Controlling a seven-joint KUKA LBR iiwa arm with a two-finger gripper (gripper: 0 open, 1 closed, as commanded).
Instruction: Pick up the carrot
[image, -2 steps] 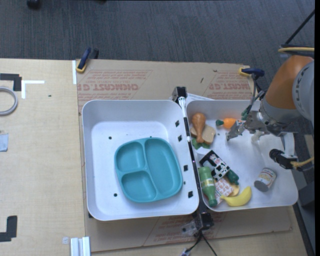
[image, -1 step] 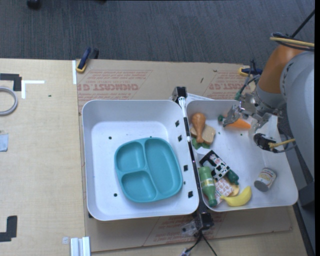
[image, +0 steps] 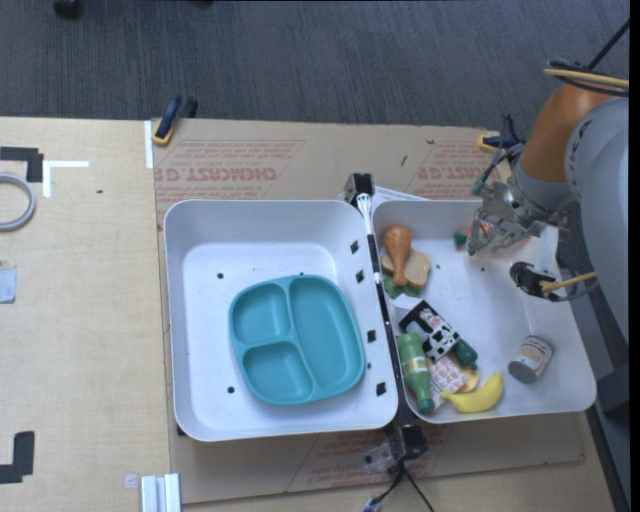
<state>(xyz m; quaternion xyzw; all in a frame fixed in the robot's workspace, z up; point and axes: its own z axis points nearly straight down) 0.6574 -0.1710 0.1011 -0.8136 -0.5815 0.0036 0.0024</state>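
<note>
Two shallow white plastic bins (image: 190, 300) are seen; gripper (image: 492, 232) at right bin's one o'clock, grip state indeterminable.

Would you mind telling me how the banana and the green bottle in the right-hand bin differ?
The banana is yellow and curved; the green bottle is straight and green with a label. The banana lies crosswise near the bin's front wall, while the bottle lies lengthwise against the left wall. Both rest on their sides in the right bin, almost touching.
</note>
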